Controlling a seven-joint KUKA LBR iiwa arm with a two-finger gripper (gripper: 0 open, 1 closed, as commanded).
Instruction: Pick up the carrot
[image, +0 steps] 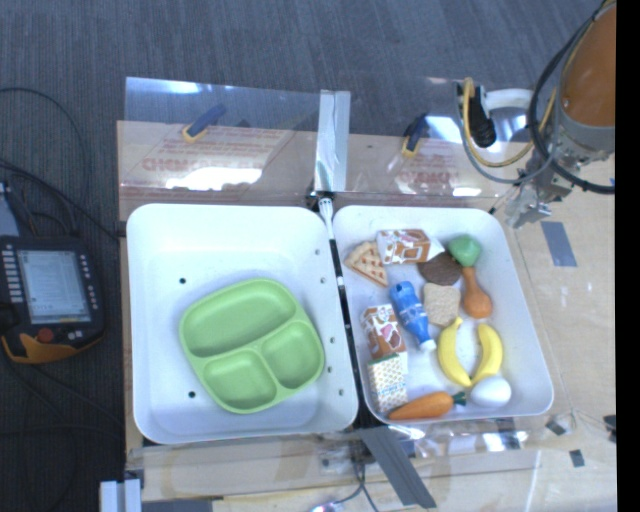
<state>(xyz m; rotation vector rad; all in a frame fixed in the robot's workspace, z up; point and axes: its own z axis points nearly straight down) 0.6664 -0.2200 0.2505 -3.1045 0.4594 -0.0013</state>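
Carrot: the carrot (423, 406) is lying on its side along the near wall of the right bin (528, 330), orange body pointing left, green stub at its right end.
Carrot's neighbours: a white egg (491, 391) is sitting just beside the green stub; a patterned packet (387, 378) is lying just above the carrot's left end; two bananas (473, 352) are curving down toward the egg.
Rest of right bin: a blue bottle (410, 311) is lying near the middle, beside a slice of bread (440, 301); a brown cookie (439, 268), a waffle (367, 264) and a printed box (403, 246) are lying toward the far side; a green-topped piece (464, 250) and an orange drumstick shape (474, 296) are sitting by the right wall.
Left bin: the left bin (160, 300) is holding a green divided tray (252, 344).
Arm: the arm (590, 70) is reaching in at the upper right, orange band showing, cables looping beside it.
Gripper: the gripper (528, 205) is hanging outside the right bin's far right corner, well apart from the carrot; whether it is spread or closed I cannot tell, and nothing is showing in it.
Surroundings: a pendant (48, 290) is resting off the bench at the left.
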